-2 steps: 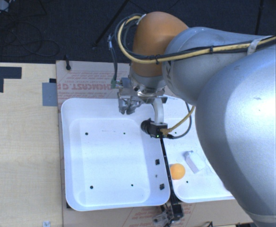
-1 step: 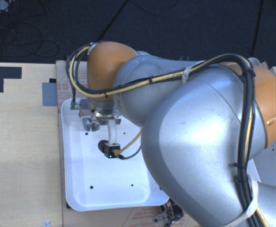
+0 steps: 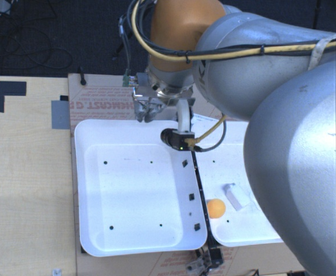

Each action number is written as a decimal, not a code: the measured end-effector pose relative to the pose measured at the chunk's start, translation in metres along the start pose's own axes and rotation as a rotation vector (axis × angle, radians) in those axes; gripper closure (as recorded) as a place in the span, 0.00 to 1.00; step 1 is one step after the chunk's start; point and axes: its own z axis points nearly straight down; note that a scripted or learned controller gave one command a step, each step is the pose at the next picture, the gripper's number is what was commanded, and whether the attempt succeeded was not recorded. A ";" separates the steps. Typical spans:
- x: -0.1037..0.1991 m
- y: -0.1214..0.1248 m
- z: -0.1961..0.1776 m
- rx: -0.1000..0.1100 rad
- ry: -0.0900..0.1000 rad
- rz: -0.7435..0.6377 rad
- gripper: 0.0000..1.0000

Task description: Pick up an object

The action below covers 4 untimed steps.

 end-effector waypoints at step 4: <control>0.072 -0.001 -0.054 0.010 -0.001 -0.008 1.00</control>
